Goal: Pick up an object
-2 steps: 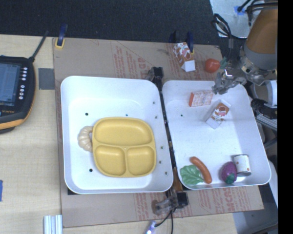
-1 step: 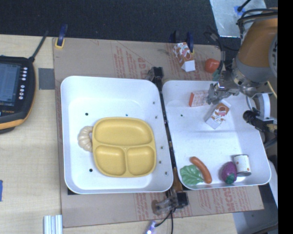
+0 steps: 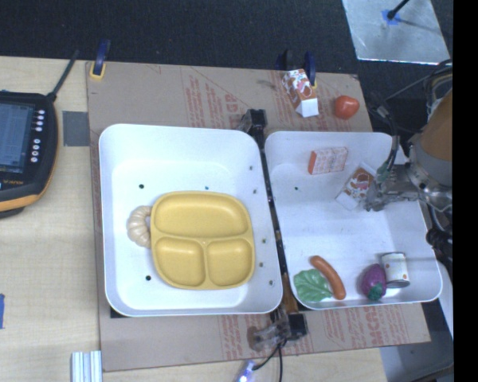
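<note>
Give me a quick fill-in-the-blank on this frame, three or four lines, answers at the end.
1. The yellow divided tray lies in the ____ bin.
2. The tray has ____ compartments.
3. The sausage lies beside a ____ leaf in the right bin.
4. The small red tomato sits on the ____, outside both bins.

Missing words: left; three; green; cardboard

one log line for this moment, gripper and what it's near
phase: reach | gripper: low in right bin, at small packet | hold: cannot tell | orange carton: untouched, flat
</note>
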